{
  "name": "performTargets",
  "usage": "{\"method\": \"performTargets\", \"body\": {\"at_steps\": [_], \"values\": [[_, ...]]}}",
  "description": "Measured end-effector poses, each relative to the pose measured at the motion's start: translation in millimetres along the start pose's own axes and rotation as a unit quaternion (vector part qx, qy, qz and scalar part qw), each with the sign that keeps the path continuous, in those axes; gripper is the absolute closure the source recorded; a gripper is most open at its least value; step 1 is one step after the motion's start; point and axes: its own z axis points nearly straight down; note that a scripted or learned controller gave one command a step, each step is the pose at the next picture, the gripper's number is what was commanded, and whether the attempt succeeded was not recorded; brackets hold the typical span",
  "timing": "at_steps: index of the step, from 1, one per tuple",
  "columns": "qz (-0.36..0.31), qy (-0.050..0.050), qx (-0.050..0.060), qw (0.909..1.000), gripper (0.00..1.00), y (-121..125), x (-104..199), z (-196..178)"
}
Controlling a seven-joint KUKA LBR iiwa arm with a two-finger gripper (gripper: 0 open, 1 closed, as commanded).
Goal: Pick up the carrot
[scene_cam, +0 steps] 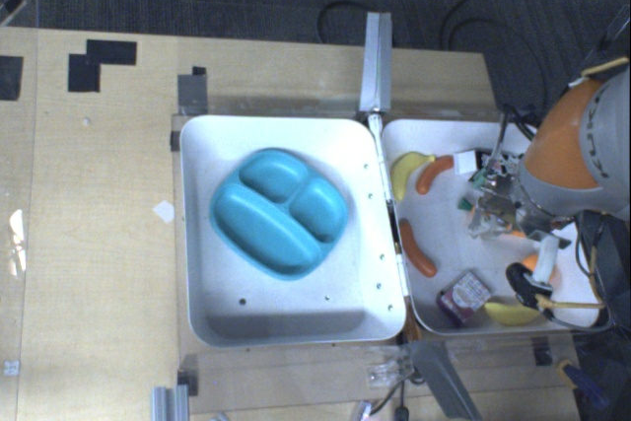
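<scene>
My gripper (pixel 490 212) hangs low over the right part of the right bin (pixel 449 135), with the grey arm and its orange band coming in from the right. Just right of and below the gripper, an orange tapered piece that looks like the carrot (pixel 533 262) pokes out from under the arm, mostly hidden. Nothing shows clearly between the gripper's tips. Two orange-red elongated pieces also lie in this bin, one at the back left (pixel 433 174) and one by the left wall (pixel 417 248).
A yellow fruit (pixel 406 176) lies at the right bin's back left. A purple packet (pixel 462 297) and a banana (pixel 512 314) sit near its front wall. The left bin (pixel 207 291) holds a blue divided plate (pixel 281 210). A black cable loops by the arm.
</scene>
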Motion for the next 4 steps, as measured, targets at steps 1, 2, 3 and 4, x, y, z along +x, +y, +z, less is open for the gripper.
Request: {"method": "performTargets", "body": {"at_steps": [1,2,3,4], "values": [[0.000,0.000,0.000,1.0000,0.00,-0.1,0.0,0.1],[-0.003,0.000,-0.002,1.0000,1.00,1.4,1.5,-10.8],[-0.003,0.000,-0.002,1.0000,0.00,1.4,1.5,-10.8],[-0.007,0.001,-0.004,1.0000,1.00,3.1,3.0,-21.8]]}}
